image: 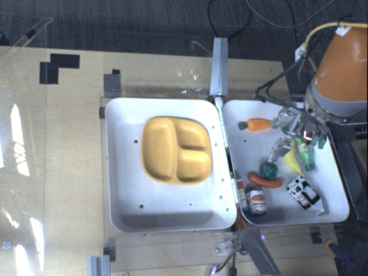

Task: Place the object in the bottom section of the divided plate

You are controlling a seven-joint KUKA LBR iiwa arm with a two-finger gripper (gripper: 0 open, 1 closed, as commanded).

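A yellow divided plate (175, 149) lies in the left bin (123, 206), with one long section on its left and two smaller ones on its right. My gripper (287, 145) hangs low over the right bin (339, 203), reaching in from the right. It is just above a small green round object (268, 169) and right beside a yellow and green toy (299, 157). Nothing visibly sits in its grasp. An orange carrot (257, 125) lies up and to the left of the gripper.
The right bin also holds a red sausage (265, 181), a small can (257, 201) at the front wall and a black and white box (303, 192). A metal rail (219, 68) stands behind the divider between the bins. Cables trail behind the arm.
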